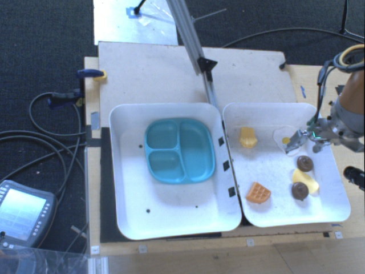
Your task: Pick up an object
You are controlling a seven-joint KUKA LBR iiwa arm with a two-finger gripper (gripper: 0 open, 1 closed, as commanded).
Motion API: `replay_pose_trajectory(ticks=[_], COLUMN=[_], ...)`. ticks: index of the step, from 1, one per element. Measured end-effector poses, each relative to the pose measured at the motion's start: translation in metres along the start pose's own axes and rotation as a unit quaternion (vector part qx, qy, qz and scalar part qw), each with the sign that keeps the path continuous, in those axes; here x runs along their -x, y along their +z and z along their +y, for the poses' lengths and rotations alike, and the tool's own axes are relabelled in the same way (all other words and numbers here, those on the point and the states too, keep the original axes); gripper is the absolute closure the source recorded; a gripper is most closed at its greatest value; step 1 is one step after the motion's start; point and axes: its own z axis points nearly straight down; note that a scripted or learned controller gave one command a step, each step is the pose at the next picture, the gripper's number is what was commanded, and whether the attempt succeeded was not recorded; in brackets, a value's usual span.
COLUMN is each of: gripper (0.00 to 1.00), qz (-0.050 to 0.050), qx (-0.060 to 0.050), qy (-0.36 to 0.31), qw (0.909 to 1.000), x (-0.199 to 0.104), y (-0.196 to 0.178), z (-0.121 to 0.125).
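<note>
Objects lie in the right bin (342,210): a yellow piece (247,137), a waffle (258,193) and two brown donuts (304,164); the gripper (297,141) hovers just above the upper donut, whether spread I cannot tell; it seems the approach step; next, descend and pinch.

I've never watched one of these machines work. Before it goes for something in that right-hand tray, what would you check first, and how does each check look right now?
1. Objects within reach in the right bin: ok, five lie there.
2. Gripper above that bin: ok, near its far right side.
3. Gripper free of any load: cannot tell.
4. Nearest target separate from neighbours: ok, the brown round piece lies alone.
5. Yellow piece separate: not ok, it touches another brown piece.
</note>
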Motion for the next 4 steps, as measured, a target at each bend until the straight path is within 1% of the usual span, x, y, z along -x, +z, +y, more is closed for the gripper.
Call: replay_pose_trajectory(ticks=[2,3,4], gripper=[0.00,0.00,1.00], qz=[0.000,0.000,-0.001], qx=[-0.002,-0.001,0.001], qy=[0.001,0.002,0.002], qw=[1.0000,1.0000,1.0000], x=[-0.003,-0.003,-0.003], y=[0.087,0.107,0.095], z=[0.010,0.011,0.012])
